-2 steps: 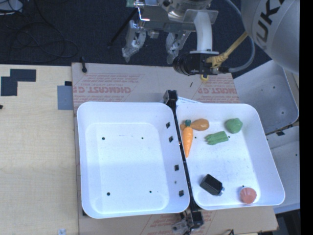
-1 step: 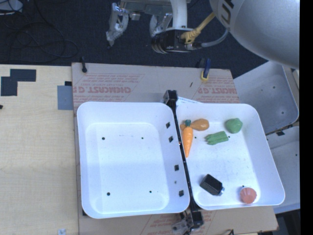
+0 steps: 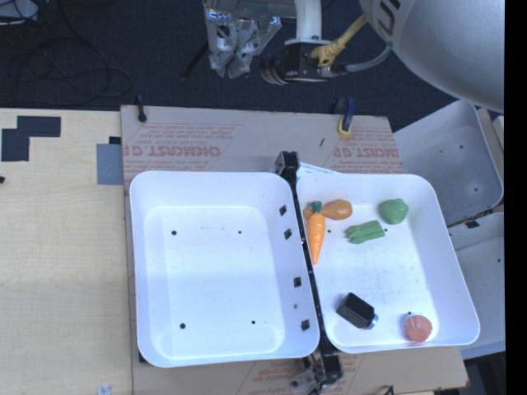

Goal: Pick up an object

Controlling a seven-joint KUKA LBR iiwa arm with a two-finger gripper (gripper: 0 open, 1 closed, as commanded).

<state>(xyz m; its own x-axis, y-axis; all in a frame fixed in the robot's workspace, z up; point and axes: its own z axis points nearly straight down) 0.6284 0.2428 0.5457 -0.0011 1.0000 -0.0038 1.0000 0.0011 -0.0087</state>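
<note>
The claw (image 3: pixel 239 46) hangs high above the far edge of the surface (image 3: pixel 58 245), well apart from both bins; whether it is wide or narrow cannot be told. The right bin (image 3: pixel 449 245) holds every candidate: carrot (image 3: pixel 315 233), orange piece (image 3: pixel 337 210), green block (image 3: pixel 365 232), green lump (image 3: pixel 394 211), black block (image 3: pixel 356 310), pink ball (image 3: pixel 417 328). The black block looks the best target: it lies alone, with flat sides. The carrot hugs the bin wall, crowding a finger.

White bins (image 3: pixel 148 189); orange carrot (image 3: pixel 315 235); green pepper (image 3: pixel 394 211); black block (image 3: pixel 356 310); pink ball (image 3: pixel 417 328).
</note>
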